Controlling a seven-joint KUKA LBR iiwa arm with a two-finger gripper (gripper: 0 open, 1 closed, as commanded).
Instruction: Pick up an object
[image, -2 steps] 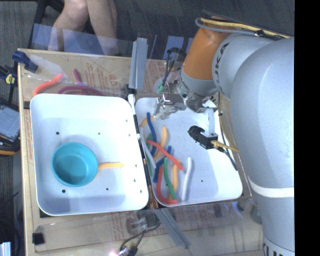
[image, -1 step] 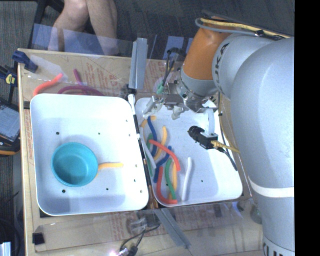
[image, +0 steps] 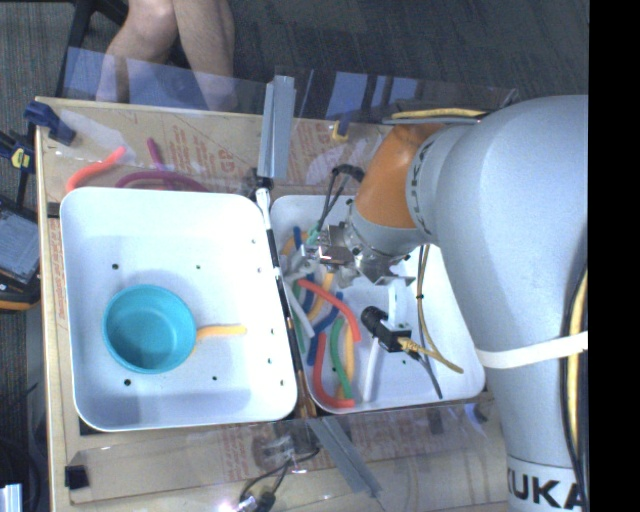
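Note:
My gripper (image: 318, 250) is low in the upper left part of the right bin (image: 450, 375), over a heap of small things. In that heap lie a red curved strip (image: 322, 352), a green piece (image: 346, 358), blue sticks (image: 312, 345) and an orange piece (image: 322, 306). The wrist hides whatever lies right under the gripper. Over in the left bin (image: 150, 235) a light blue pan (image: 150, 328) sits alone, its yellow handle (image: 222, 330) pointing right.
The grey arm with its orange band (image: 390, 190) covers the right bin's upper and right side. A wall (image: 280, 300) separates the two bins. Pink and orange tubes (image: 150, 180) lie on the bench behind the left bin.

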